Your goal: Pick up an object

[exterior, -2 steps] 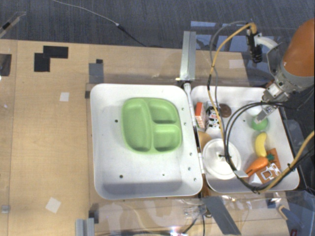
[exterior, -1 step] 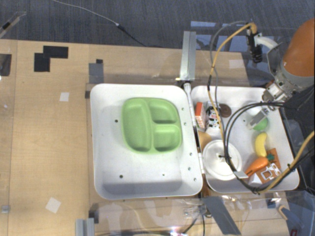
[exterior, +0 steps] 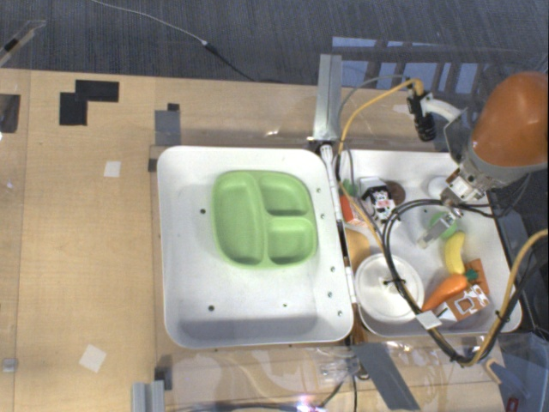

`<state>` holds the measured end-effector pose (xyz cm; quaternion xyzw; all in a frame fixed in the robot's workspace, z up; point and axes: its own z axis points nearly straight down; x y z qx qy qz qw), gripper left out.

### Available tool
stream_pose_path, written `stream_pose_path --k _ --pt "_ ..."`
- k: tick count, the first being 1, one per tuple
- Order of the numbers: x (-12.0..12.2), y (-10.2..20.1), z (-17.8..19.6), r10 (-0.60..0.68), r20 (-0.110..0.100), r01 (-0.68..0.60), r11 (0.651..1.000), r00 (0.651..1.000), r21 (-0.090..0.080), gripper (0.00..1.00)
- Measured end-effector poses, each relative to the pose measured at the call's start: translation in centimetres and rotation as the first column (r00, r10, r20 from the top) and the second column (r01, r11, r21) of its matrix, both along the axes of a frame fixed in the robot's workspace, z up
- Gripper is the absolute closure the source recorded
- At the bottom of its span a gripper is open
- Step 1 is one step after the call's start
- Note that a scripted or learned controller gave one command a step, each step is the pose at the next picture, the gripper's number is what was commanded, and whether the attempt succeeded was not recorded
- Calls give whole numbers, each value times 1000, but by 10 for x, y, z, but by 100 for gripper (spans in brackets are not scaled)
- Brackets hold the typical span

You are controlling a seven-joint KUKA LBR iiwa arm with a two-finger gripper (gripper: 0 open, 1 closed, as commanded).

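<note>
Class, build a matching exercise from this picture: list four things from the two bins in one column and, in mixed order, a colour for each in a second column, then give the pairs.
Things:
1. divided plate
2. banana
3. carrot
4. bowl

Colours:
A. orange
B. white
C. green
D. yellow

Pairs: 1-C, 2-D, 3-A, 4-B. The divided plate lies in the left bin; the other three lie in the right bin, below the gripper.

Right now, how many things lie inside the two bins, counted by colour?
Green: 1, the divided plate in the left bin
White: 1, the round bowl in the right bin
Yellow: 1, the banana
Orange: 1, the carrot
Total: 4 that I can name; other small items there are too unclear.
</note>
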<state>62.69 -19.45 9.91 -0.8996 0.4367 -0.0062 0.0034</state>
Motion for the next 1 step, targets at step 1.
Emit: stream_pose_path --k 1 --pt "47 60 -9 -79 1 79 997 997 2 0"
